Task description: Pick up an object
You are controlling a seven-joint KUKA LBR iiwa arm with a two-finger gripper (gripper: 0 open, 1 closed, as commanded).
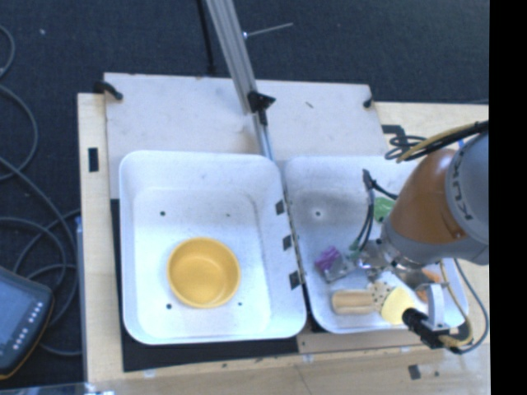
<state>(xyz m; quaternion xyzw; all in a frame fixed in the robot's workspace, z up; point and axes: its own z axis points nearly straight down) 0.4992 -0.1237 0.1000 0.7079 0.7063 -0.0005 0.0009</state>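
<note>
The grey arm [436, 208], with its orange band, reached in from the right and hung low over the right bin [329, 179]. The pincer [366, 271] was down among the things in that bin, near its front. Most of it was hidden under the wrist, so I cannot tell whether it was open or closed, nor whether it had anything in its grip.

Several small objects lay in the right bin. A purple object [328, 259] sat just left of the pincer, close to it but apparently not touching. A tan, roll-shaped object [352, 303] lay along the front wall, just below the pincer. Right beside it, to the right, was a yellow rounded object [398, 303], with a speckled piece between the two that may have belonged to either. A green object [382, 211] peeked out from behind the arm, further back in the bin, mostly covered.

The left bin [148, 179] held a yellow bowl [203, 271], upright, toward its front and well apart from the arm. Both bins sat side by side on the table [206, 105], and a metal pole [235, 48] slanted up from behind the gap between them.
</note>
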